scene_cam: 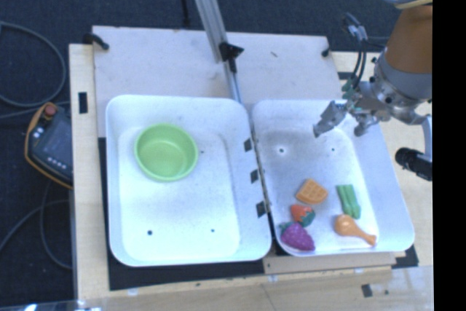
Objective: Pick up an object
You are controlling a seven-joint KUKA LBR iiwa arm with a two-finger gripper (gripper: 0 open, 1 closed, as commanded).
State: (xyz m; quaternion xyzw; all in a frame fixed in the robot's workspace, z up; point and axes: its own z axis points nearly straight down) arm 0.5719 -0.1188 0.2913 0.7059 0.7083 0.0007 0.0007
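Grapes (297, 236): purple, near edge of the right bin (378, 156), touching a strawberry (301, 214).
Drumstick (354, 228): orange, right of the grapes, near side.
Waffle (312, 192): orange, just beyond the strawberry.
Green piece (348, 200): right of the waffle, above the drumstick.
Bowl (167, 151): green, upright, far-left part of the left bin (131, 244).
Gripper (342, 124): fingers apart, holding nothing, over the right bin's far side, well apart from the toys.

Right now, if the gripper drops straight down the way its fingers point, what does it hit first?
Probably the bare floor of the right bin. The gripper hangs over its upper part, while the toy food, including the orange waffle piece, lies nearer the front. Depth is hard to judge from this slant.
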